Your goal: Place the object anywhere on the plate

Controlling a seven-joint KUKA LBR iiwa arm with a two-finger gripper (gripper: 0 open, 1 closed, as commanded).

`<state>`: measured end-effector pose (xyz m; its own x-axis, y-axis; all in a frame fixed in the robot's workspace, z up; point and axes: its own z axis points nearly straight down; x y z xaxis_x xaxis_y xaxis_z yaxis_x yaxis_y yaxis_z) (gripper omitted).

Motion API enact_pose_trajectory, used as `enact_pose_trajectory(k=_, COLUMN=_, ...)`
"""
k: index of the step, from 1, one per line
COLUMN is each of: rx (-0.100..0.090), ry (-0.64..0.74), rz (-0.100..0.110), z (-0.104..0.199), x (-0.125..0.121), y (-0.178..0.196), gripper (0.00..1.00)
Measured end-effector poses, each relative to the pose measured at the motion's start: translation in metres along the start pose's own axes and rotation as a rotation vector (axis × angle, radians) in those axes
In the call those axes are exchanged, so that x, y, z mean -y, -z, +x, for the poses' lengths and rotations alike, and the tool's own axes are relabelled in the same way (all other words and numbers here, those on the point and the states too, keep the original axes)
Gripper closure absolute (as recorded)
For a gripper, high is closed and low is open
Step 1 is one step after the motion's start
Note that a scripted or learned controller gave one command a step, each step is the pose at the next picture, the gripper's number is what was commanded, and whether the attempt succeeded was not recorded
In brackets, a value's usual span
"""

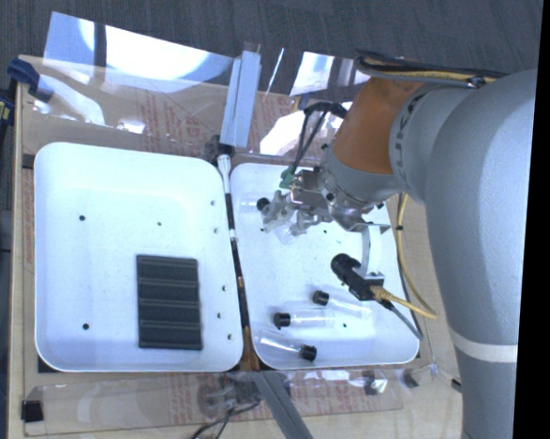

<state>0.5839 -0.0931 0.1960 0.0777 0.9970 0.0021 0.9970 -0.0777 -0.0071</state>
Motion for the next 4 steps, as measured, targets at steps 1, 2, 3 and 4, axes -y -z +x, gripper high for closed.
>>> enact_pose_trajectory(k=1, rx=0.002, ry=0.17, rz=-0.004, z=0.076, x=-0.036, y=-0.005, gripper=1.0)
enact_pose_trajectory(k=2, rx=0.002, ry=0.191, rz=-0.002, z=0.156, x=-0.06, y=-0.005, gripper=1.0)
enact_pose_trajectory(k=3, rx=0.003, ry=-0.121, rz=-0.001, z=0.203, x=-0.016, y=-0.106, gripper=1.0)
enact_pose_trajectory(k=4, rx=0.0, ry=-0.289, rz=-0.006, z=0.213, x=0.029, y=-0.103, gripper=1.0)
